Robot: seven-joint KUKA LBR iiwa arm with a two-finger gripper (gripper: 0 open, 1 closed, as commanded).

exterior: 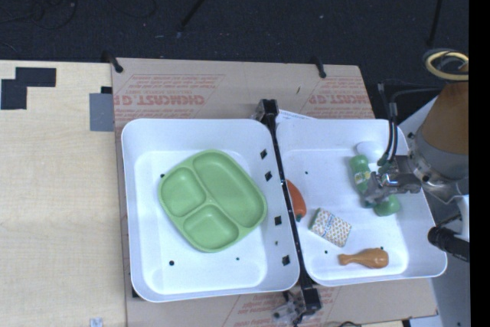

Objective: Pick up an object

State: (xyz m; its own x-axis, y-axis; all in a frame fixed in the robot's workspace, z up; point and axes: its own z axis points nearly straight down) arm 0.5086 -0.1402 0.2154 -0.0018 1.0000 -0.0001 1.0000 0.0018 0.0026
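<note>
White bins (pixel 138 165): two; green plate (pixel 212 200): one; drumstick (pixel 364 259): one.

Green divided plate (pixel 212 200), 2 white bins (pixel 145 256), orange-brown drumstick (pixel 365 259), speckled packet (pixel 331 227), green toy (pixel 360 171).

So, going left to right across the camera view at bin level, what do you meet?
Green divided plate in the left bin → orange item by the divider → patterned packet → toy drumstick → green object beside the gripper.
</note>
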